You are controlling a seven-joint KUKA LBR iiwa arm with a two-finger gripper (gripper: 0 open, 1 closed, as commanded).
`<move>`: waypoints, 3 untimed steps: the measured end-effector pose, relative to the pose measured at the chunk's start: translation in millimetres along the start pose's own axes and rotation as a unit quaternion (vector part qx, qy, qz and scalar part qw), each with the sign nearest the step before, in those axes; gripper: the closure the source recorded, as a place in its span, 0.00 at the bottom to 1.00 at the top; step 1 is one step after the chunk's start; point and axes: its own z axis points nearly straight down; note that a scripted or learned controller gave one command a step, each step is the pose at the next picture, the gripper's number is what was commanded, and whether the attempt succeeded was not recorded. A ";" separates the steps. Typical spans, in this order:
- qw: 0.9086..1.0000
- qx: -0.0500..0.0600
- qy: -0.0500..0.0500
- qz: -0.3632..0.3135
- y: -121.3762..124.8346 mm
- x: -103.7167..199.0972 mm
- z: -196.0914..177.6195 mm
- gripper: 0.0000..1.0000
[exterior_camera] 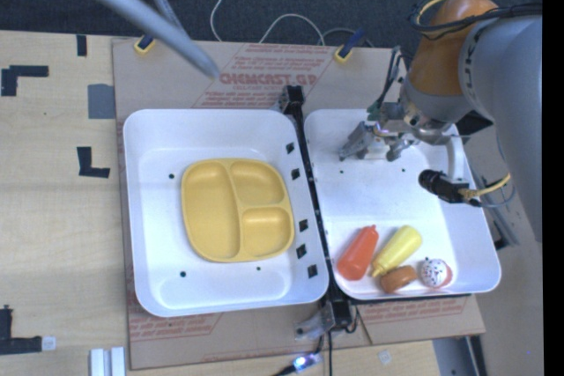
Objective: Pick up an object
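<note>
In the right bin (458,229), several small objects lie together at the near edge: an orange-red piece (358,252), a yellow piece (397,248), a small brown piece (398,279) and a white speckled ball (434,274). My gripper (374,147) hangs over the far part of that bin, well back from the cluster. Its two fingers stand apart, open, with only bare white floor between them. The grey arm with its orange band (445,40) reaches in from the right.
The left bin (141,189) holds a yellow divided plate (236,209). A black divider (304,189) runs between the two bins. A black cable part (441,186) hangs off the arm over the right bin's right side.
</note>
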 end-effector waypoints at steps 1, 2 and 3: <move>1.000 0.000 0.000 0.000 -7.1 -0.9 62.7 0.00; 1.000 -0.001 0.000 -0.001 -5.8 0.2 49.0 1.00; 1.000 -0.004 0.000 0.000 1.0 -6.6 0.0 1.00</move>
